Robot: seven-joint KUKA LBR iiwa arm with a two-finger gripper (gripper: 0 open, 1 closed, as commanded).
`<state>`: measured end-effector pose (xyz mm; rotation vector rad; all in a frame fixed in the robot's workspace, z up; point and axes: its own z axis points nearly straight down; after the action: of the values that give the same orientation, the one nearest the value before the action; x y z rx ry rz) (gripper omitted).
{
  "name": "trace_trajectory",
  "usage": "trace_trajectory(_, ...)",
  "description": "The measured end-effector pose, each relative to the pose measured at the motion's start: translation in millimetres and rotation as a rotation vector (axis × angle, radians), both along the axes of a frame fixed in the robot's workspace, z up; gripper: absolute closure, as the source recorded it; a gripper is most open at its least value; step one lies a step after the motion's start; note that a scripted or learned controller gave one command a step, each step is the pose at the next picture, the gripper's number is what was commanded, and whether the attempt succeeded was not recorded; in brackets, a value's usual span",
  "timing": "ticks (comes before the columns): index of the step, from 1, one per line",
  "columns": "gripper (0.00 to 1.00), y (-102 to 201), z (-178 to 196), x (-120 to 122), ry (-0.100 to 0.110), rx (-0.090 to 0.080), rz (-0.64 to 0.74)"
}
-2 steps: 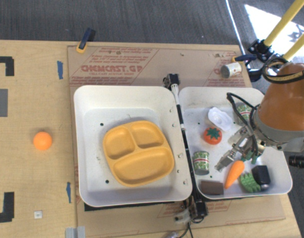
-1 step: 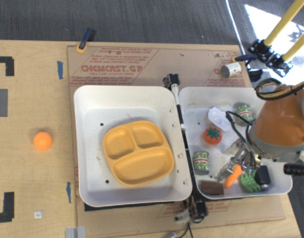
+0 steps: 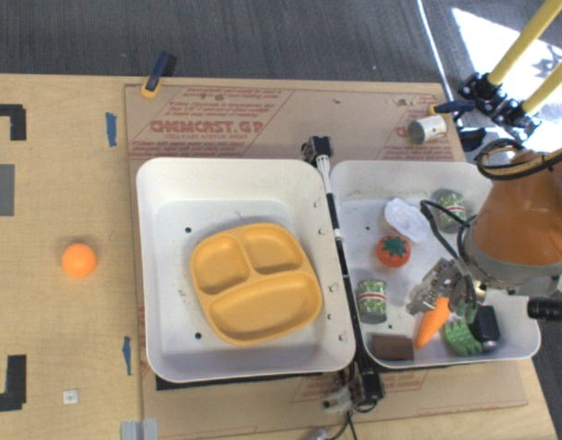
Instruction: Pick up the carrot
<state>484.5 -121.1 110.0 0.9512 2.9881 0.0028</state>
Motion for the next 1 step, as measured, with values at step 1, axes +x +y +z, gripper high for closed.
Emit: trace_trajectory(1,1.0,42.3,126.8,25.8,0.002,0.0,-0.11)
